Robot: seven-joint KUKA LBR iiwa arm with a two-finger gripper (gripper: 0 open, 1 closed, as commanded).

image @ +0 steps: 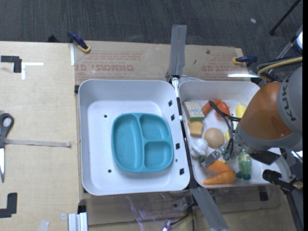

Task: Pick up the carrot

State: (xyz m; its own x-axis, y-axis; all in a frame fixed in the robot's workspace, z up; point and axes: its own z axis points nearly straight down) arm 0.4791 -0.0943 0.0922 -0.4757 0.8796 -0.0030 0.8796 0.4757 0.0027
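Note:
An orange carrot (220,178) lies along the front wall of the right bin (250,182), its tip pointing left. A second orange piece (219,167) rests just behind it. My gripper (211,158) hangs low over the bin's middle front, directly behind these orange pieces and next to a white item (198,147). The arm's orange band (264,113) covers the right part of the bin. Nothing is visibly held.
The right bin also holds a speckled block (194,109), a yellow block (196,128), a tan ball (214,137), a green bottle (244,165), and orange and red pieces (215,107) at the back. A blue divided tray (143,142) sits in the left bin (91,129).

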